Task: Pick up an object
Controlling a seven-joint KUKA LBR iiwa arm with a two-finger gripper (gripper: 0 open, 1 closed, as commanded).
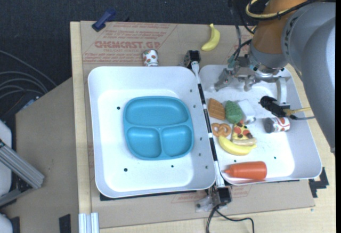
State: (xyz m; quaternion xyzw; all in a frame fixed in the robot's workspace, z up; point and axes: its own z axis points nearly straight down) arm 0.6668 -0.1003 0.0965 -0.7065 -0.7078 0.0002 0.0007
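Note:
My gripper (235, 82) hangs over the far end of the right bin (303, 160), its two metal fingers (220, 84) spread apart with nothing between them. Just in front of it lie a brown cracker (215, 108) and a green broccoli piece (233, 111). Nearer the front sit a pretzel (219, 129), a pizza slice (244, 132), a yellow banana (236, 146) and a red sausage (246, 170). A small grey and red can (277, 125) rests toward the right wall.
The left bin (104, 162) holds a blue divided plate (157, 126). On the bench behind the bins lie a second banana (211, 39), a small red and white item (151, 57) and a blue object (103, 20).

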